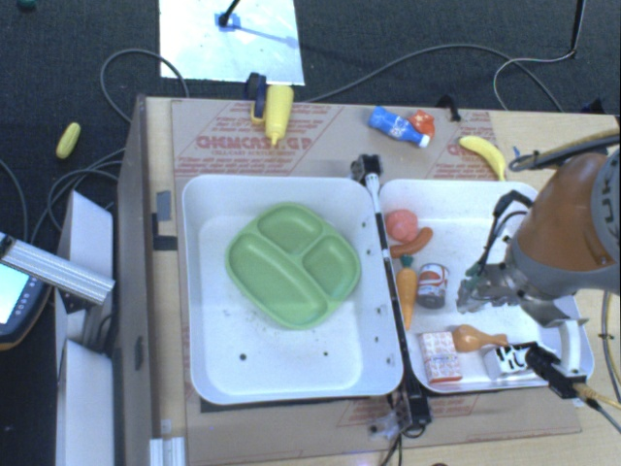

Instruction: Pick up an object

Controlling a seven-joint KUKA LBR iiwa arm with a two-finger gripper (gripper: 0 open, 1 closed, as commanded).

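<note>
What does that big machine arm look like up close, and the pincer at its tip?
The arm is bulky and rounded, with an orange band above a grey wrist. Thin black cables loop beside it. The pincer is a small, dark grey metal piece.

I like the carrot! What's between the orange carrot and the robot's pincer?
In the camera view, a small silver can with a red label sits in the right bin between the orange carrot and the pincer.
</note>
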